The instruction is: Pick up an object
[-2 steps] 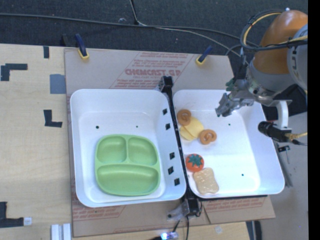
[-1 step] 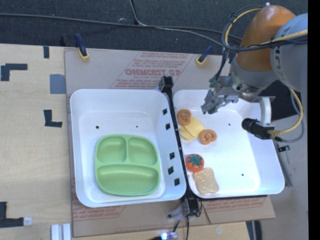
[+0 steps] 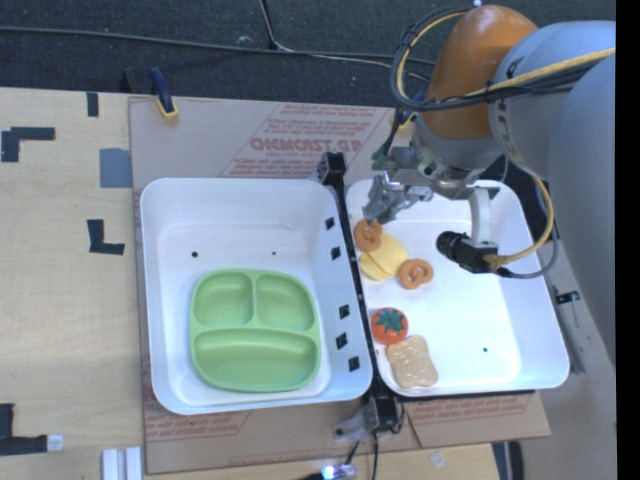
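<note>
Gripper point(image 3: 380, 208) hovers over the right bin's point(image 3: 520, 368) far-left corner, just above a small orange pretzel point(image 3: 368, 235); whether anything is clamped, I cannot tell. Pretzel looks light, stiff and smooth, best pinched across its loops.

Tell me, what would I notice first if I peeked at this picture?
Probably the big grey robot arm with its orange band, reaching in from the right over the right bin. Its gripper hangs just above small toy foods by that bin's left wall. Next, the bright green divided plate lying in the left bin.
</note>
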